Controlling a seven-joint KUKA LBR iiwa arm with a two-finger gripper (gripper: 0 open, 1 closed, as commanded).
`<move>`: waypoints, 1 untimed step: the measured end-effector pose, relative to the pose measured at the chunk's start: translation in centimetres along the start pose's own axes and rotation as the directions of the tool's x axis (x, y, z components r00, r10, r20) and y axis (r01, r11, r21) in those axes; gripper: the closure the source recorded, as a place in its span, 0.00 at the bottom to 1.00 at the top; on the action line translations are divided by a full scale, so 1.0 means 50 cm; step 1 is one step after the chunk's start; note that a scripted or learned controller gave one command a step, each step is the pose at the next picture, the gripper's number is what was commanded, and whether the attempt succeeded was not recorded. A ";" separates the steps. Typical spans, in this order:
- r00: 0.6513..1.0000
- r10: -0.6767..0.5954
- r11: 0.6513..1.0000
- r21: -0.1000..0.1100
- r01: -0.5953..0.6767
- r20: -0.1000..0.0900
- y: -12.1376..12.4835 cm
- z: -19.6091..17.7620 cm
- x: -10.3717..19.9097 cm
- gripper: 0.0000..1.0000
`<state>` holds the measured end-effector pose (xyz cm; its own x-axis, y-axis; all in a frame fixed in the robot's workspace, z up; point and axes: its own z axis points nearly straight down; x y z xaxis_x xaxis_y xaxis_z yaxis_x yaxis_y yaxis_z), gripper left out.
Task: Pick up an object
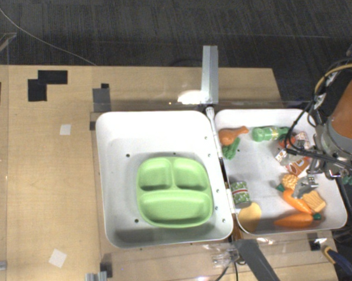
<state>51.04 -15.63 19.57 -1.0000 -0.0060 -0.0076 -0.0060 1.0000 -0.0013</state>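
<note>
End effector [306, 186]: I see it low in the right white bin [264, 162], finger state unreadable, over the orange plastic carrot [290, 199] beside a tan block [314, 202].

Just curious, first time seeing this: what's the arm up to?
Gripper low in right bin, over toy food pile. Nothing seen held. Green tray alone in left bin.
</note>
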 end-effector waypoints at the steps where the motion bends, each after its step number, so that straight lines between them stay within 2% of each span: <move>1: 0.999 0.043 0.999 0.001 -0.043 0.004 -0.072 0.198 -0.014 0.00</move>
<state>51.85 -19.26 9.68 -0.9993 0.0367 -0.0119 0.0367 0.9993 -0.0021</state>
